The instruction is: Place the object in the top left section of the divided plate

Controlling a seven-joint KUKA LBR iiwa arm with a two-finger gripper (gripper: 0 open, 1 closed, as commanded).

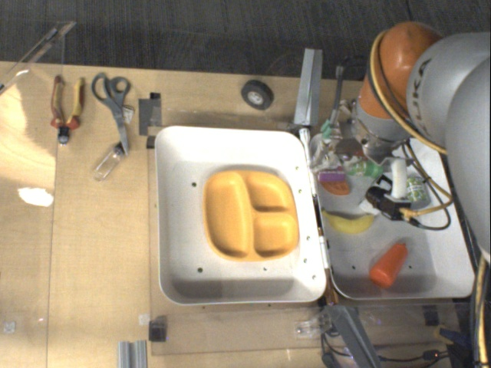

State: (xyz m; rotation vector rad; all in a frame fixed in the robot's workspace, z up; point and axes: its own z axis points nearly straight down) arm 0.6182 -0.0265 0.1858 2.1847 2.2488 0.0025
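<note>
Yellow divided plate (250, 213) sat in left bin (180, 205). End effector (354, 167) was low in right bin (437, 282), far-left corner, over what looked like a purple object (334, 179); cables hid its state. Banana (349, 223) and orange carrot (388, 264) lay nearer.

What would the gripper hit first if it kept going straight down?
Probably the purple toy just under the gripper, or the right white bin's floor beside it; depth is unclear from above.

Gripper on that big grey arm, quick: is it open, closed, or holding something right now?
Gripper: low over the right bin, near a purple item; open or closed cannot be told, and no held object can be made out.
</note>
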